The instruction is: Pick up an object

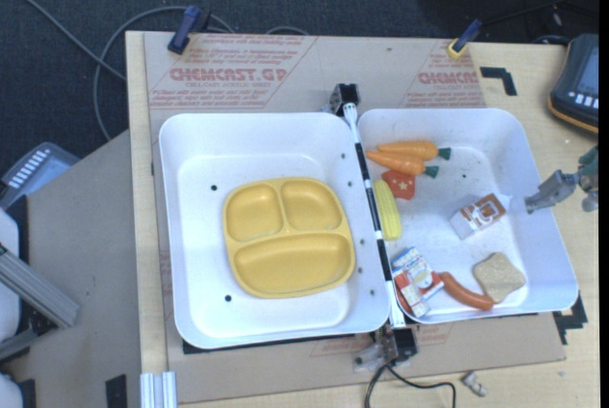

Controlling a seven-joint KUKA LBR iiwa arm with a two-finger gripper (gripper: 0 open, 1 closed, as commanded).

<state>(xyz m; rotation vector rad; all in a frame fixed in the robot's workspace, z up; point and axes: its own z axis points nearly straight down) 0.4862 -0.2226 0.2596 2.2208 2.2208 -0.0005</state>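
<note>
Claw (550, 191) at the right bin (533, 145) rim, mostly cut off (grip state unreadable), nothing visibly held.

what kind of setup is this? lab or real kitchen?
Most likely a robot lab test bench, not a kitchen: two white bins clamped on a paper-covered board, toy food like plastic carrots beside an empty yellow divided plate, and a gripper reaching in over carpeted floor.

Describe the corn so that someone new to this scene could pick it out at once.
Look in the right bin, along its left wall by the divider. The corn lies there lengthwise, just below the carrots and beside a small red piece. It is the only yellow item in that bin.
</note>
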